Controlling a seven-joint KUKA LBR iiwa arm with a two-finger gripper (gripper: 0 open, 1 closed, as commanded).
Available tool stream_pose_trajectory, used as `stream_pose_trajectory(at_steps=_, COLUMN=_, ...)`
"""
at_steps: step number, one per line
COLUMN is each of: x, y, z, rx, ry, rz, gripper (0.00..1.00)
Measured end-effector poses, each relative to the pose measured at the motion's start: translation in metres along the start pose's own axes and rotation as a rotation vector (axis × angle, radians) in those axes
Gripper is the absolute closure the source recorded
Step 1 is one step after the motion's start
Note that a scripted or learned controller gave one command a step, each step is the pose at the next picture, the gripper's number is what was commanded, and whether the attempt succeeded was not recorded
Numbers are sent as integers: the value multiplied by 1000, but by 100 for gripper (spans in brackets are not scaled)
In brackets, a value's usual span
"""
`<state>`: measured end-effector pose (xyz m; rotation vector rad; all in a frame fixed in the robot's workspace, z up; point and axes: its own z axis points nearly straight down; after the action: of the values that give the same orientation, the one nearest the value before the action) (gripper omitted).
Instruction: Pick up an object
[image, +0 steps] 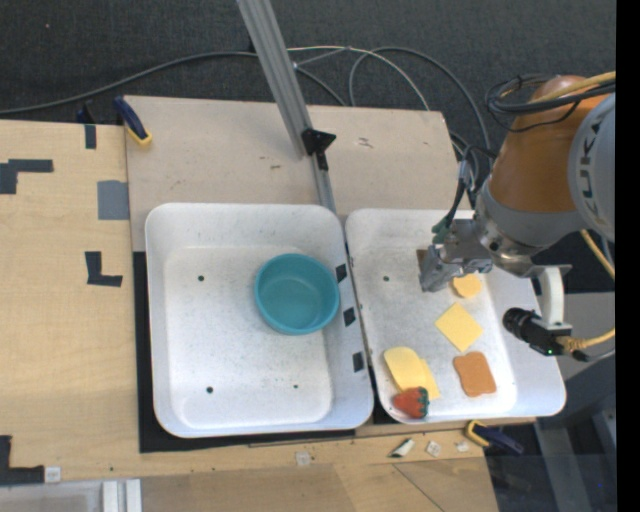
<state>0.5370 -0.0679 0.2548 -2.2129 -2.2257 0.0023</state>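
Observation:
My gripper (447, 270) hangs low over the right bin (390, 240), near its middle right. A small yellow piece (467, 287) lies right beside its tip, partly covered by it. Nearer the front lie a yellow square slice (459, 326), an orange block (475, 374), a pale yellow oblong piece (407, 367) and a red strawberry-like toy (410, 402). A blue bowl (296, 292) sits upright in the left bin (200, 250).
A slanted grey metal pole (290, 100) crosses above the back of the bins. Cables (400, 70) run over the board behind. A black fitting on the arm (535, 330) overhangs the right bin's right rim. Small clips (135, 120) lie on the bench.

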Motion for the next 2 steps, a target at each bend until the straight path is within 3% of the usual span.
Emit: stream_pose_trajectory(at_steps=2, x=111, y=-14, z=24, rx=2, ry=0, rz=-1, gripper=100)
